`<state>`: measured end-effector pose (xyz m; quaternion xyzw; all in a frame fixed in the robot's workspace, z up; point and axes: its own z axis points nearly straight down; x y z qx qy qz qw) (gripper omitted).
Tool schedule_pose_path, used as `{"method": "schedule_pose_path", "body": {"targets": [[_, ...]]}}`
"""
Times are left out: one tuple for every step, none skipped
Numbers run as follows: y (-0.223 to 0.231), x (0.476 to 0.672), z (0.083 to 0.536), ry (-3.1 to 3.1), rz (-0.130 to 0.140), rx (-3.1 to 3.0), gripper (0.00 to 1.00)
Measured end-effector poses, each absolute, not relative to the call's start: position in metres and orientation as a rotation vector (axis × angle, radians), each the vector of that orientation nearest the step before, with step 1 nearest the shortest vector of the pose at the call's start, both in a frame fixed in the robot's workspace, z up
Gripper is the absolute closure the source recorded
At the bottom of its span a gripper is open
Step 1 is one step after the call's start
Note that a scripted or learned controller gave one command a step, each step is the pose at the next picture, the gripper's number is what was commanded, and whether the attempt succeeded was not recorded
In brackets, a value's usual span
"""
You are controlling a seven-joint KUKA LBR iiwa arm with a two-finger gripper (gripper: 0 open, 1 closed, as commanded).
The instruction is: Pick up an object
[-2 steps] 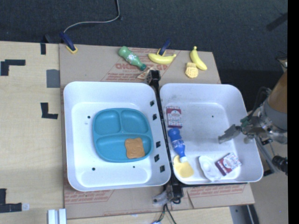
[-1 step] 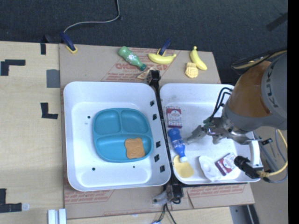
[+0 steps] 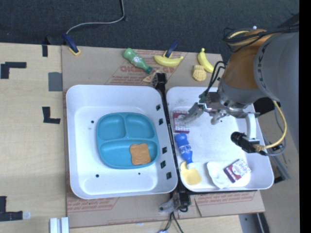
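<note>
My gripper hangs over the upper middle of the right bin, its two fingers spread apart with nothing between them. Just to its left lies a small red-and-white packet against the bin's left wall. Below the packet a blue bottle lies lengthwise. A yellow item sits at the bin's front left. A white dish and a dark red-and-white pouch rest at the front right.
The left bin holds a teal divided tray with a slice of toast in its lower right section. Behind the bins lie a green bottle, two bananas and a corn piece.
</note>
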<state>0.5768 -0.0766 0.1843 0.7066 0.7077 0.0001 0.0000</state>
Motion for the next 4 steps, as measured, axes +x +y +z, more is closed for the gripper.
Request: {"method": "schedule_pose_path", "body": {"targets": [[-0.045,0.611,0.184,2.225,-0.001,2.220,0.00],[-0.044,0.645,0.184,2.224,-0.002,2.219,0.00],[-0.046,0.617,0.184,2.223,-0.004,2.220,0.00],[-0.032,0.662,0.184,2.223,-0.002,2.220,0.00]]}}
